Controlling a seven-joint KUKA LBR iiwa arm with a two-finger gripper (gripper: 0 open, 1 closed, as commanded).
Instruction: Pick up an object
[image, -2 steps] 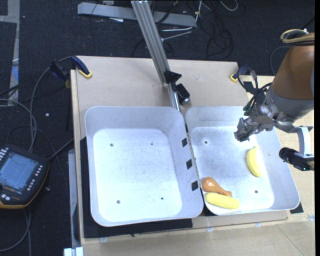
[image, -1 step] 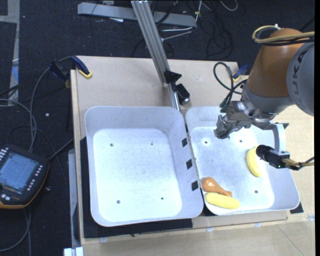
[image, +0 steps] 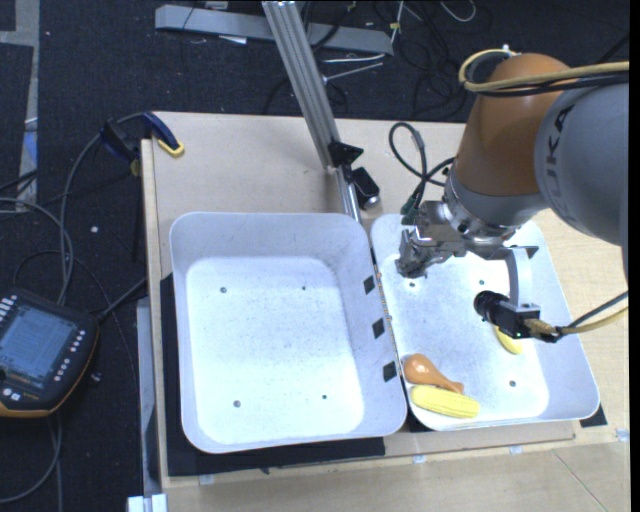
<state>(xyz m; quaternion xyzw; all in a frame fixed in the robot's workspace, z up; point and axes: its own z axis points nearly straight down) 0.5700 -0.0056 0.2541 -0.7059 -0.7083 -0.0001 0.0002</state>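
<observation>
In the right bin (image: 560, 395) an orange pear-shaped toy (image: 428, 371) lies near the front left corner, with a yellow corn cob (image: 446, 403) just in front of it. A yellow banana-like piece (image: 510, 342) lies further right, partly hidden by a black part on the arm's cable. My gripper (image: 412, 264) hangs over the back left part of this bin, well behind the orange toy and the corn. Nothing shows between its fingers, and I cannot make out how they stand.
The left bin (image: 200, 240) lies beside the right one, with black clips (image: 380, 325) along the shared wall. A slanted metal rail (image: 312, 90) rises behind the bins. A blue and yellow clamp (image: 160, 135) sits at the bench's back left corner. A handheld pendant (image: 35, 350) lies on the floor.
</observation>
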